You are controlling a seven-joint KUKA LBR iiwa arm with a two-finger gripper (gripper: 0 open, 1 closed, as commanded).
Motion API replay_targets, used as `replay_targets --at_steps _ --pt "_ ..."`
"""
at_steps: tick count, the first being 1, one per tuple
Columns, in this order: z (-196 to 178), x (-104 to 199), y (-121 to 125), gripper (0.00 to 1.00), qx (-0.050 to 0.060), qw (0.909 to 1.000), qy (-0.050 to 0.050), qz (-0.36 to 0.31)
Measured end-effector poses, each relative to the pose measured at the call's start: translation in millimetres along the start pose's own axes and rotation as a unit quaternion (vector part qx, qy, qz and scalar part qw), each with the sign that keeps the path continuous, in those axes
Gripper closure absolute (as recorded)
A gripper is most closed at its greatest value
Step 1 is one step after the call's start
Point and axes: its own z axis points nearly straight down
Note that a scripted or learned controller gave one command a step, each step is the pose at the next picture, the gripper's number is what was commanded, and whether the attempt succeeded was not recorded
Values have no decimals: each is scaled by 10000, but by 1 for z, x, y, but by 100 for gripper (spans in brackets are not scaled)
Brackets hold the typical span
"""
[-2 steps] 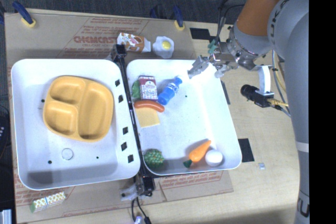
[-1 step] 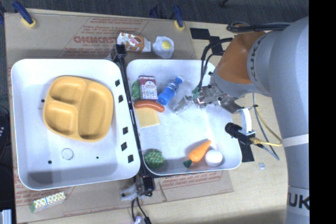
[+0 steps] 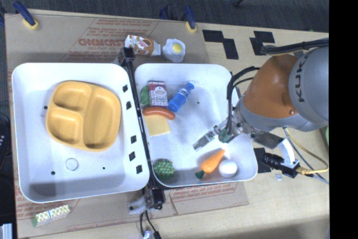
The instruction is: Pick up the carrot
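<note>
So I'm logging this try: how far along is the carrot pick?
Done: the gripper has reached the right bin and sits just above the carrot. In hand: nothing visibly held; the carrot lies on the bin floor beside the white egg. Left: lowering onto it, closing and lifting.

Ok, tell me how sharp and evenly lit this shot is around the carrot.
Camera view: light is even and soft, with no hard glare on the right bin; the carrot reads clearly, with a faint shadow beside it; the gripper above it looks slightly soft; the white egg is bright, nearly washed out.
</note>
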Motion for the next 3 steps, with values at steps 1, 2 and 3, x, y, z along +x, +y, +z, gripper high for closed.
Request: replay_targets --at_steps 1,2,3 --pt "38 53 4 0 -2 9998 3 206" --pt "37 53 4 0 -4 9998 -1 212" --pt "37 28 -8 0 -11 9958 -10 919"
